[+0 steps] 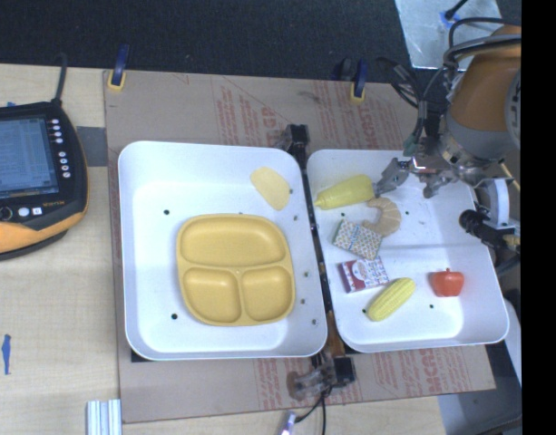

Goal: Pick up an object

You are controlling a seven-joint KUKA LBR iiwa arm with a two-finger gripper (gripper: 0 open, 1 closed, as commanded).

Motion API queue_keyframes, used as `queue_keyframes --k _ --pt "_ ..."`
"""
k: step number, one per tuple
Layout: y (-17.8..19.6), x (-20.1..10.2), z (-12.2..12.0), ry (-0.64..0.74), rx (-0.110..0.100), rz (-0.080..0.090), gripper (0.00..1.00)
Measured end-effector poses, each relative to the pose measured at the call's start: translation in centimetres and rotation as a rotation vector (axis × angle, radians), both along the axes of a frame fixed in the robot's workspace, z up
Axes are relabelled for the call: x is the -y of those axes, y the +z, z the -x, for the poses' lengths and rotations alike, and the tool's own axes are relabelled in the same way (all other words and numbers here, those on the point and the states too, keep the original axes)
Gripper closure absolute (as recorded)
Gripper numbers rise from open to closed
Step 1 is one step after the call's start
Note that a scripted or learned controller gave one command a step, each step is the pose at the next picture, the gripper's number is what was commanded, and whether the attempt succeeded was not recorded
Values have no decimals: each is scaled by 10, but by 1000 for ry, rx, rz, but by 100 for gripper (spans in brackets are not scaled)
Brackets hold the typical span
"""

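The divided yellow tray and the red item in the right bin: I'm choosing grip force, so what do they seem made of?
The divided yellow tray looks like moulded plastic, matte, with smooth rounded compartment walls. The red item seems like glossy plastic toy food, perhaps a tomato; it is too small to be sure.

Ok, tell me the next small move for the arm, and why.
Probably lower the gripper and shift it slightly toward the tan curved piece or the yellow corn just beside it in the right bin. It hangs over that bin's upper edge with nothing visibly between its jaws, and those two lie closest.
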State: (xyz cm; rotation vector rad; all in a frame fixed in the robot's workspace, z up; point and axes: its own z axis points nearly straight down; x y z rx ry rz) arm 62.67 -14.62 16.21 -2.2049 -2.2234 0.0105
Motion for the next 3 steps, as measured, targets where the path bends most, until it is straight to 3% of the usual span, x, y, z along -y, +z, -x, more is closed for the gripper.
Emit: queue_keyframes --k 1,2,3 --pt "-36 1 2 -2 4 3 0" --pt "-75 27 -22 0 -29 -6 0" --pt "25 -23 -10 -2 17 2 0"
